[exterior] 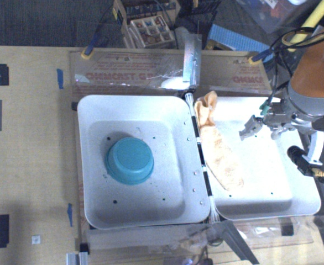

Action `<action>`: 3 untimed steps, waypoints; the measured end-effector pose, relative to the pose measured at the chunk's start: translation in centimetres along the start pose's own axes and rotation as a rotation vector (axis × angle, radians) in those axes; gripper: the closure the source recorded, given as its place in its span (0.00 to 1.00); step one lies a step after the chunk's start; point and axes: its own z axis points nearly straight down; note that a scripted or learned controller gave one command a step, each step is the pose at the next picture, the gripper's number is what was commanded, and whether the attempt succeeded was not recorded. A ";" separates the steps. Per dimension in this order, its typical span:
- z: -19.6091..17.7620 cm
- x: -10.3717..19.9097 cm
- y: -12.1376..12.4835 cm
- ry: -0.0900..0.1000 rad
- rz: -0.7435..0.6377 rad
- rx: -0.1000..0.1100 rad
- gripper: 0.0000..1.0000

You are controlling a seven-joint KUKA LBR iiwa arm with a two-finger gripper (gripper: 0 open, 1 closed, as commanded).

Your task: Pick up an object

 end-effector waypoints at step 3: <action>-2.4 5.3 4.9 -0.002 -0.332 -0.004 1.00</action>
